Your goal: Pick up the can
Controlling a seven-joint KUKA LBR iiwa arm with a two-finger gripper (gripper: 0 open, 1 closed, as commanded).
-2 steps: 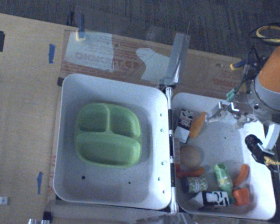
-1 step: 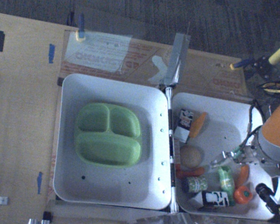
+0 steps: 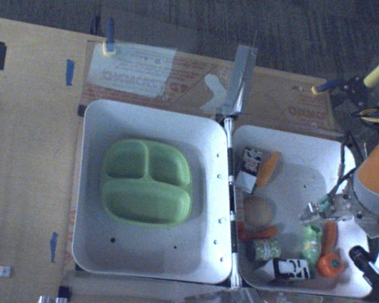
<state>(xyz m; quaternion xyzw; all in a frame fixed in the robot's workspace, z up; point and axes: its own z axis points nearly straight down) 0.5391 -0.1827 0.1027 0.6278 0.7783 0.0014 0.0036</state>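
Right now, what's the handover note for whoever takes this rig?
Gripper: low over the right bin, nothing visibly held; whether it is open or shut can't be read from here.
Can: dark with a green label, lying near the right bin's front, beside a black-and-white carton.
Green divided plate sits in the left bin.
Done: nothing.
Left: grasp and lift the can.

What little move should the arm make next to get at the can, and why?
Probably a short slide toward the bin's near-left part. The gripper sits by the green bottle, while the can lies further left, beside the potato and the black-and-white carton. It isn't over the can yet.
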